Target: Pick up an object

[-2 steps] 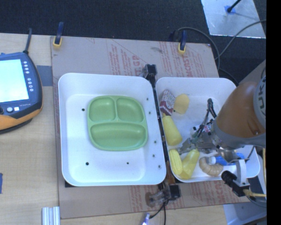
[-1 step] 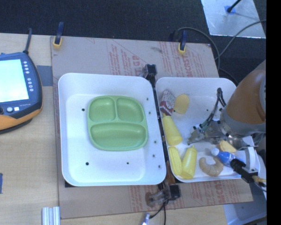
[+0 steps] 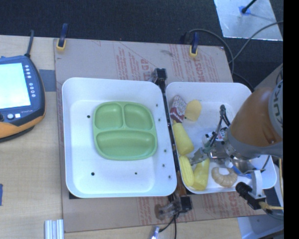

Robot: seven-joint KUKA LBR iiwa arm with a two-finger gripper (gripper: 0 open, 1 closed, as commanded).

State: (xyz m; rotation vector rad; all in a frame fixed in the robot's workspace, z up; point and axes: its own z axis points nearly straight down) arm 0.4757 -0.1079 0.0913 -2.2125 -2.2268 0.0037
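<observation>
down at the near edge of the right bin (image 3: 246,89) there's a little heap of toy food: a pale ringed piece that looks like a shrimp (image 3: 223,176), a yellow wedge (image 3: 202,174) just beside it, and a corn cob (image 3: 185,170) lying along the bin's left wall. the gripper (image 3: 205,152) hangs right over that heap, low, with the fat orange wrist (image 3: 254,121) behind it blocking much of the bin. i can't tell from here whether its fingers are apart or together, and nothing shows plainly caught between them.

a bit further back sits a longer yellow piece (image 3: 182,138), banana-like, touching the corn cob end to end. beyond that, near the far left corner of the bin, a reddish-white lump (image 3: 178,108) and a small round yellow piece (image 3: 193,109) rest side by side.

all of it looks like light hollow plastic, stiff and smooth, so i'd guess it slips easily and skids away if nudged. the long pieces seem best taken across their narrow middle; the round one would likely squirt out.

the left bin (image 3: 77,96) holds a green divided plate (image 3: 124,131), well apart from the arm. a tablet-like pendant (image 3: 15,96) sits off on the bench.
</observation>
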